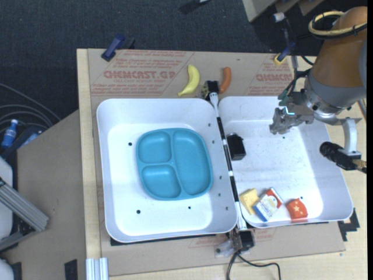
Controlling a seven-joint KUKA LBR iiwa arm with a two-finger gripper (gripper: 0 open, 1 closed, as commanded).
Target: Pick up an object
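Note:
In the right bin (303, 162) three small objects lie along the near edge: a yellow wedge (249, 200), a red, white and blue carton (267, 205) and a red block (297, 209). My gripper (282, 123) hangs over the far part of this bin, well away from those objects, at the end of the grey and orange arm (341, 57). It is small and dark against the bin, and nothing shows between its fingers.
The left bin (116, 156) holds a blue divided plate (173, 163). A black clip (236, 146) sits on the divider between the bins. A yellow banana (190, 80) and an orange piece (225, 79) lie on the board behind the bins.

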